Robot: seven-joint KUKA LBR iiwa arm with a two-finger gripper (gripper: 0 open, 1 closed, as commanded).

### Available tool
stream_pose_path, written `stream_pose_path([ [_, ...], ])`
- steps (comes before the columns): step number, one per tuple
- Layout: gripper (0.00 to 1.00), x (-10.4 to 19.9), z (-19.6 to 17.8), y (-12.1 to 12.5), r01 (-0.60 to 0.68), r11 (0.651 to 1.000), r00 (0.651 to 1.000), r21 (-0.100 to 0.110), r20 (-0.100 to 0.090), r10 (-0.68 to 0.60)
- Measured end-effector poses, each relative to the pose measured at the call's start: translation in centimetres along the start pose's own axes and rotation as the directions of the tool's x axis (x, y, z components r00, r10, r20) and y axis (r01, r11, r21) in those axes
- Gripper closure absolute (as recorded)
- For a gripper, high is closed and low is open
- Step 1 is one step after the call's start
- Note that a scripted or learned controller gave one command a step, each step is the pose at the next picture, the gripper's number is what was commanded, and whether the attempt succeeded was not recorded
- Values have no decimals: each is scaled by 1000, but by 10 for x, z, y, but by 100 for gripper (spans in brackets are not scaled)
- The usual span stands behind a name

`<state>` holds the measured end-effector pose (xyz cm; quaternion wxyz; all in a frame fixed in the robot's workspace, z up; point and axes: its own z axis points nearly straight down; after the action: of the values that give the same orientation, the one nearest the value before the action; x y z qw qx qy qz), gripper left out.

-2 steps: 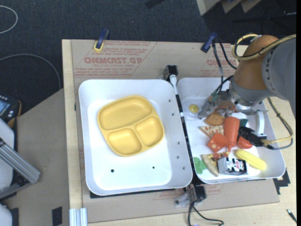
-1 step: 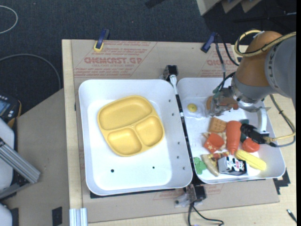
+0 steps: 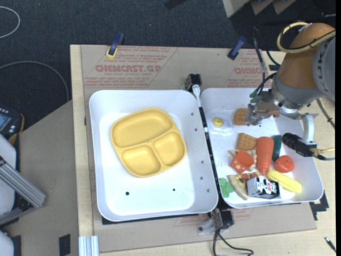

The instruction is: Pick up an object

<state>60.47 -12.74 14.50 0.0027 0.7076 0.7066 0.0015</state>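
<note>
Gripper low in right bin, at brown cookie; grip state unreadable. Nothing lifted; pick pending.

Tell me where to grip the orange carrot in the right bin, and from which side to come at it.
Grip the carrot across its thick upper half, coming straight down from above. It lies flat, long axis running near-to-far, so the fingers should close across its narrow width. Crowding is the catch: the waffle piece sits on one side and a dark green piece on the other, leaving the fingers little room.

Yellow tray — glossy, probably plastic
</note>
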Motion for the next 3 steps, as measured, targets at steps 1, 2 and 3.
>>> stream_pose_path([
  [1, 100, 2, -56, -2, 2, 1000, 1000, -2, 0, -2],
  [2, 100, 2, -82, -1, 2, 1000, 1000, 1, 0, -2],
  [3, 100, 53, -91, -22, 7, 1000, 1000, 8, -5, -7],
])
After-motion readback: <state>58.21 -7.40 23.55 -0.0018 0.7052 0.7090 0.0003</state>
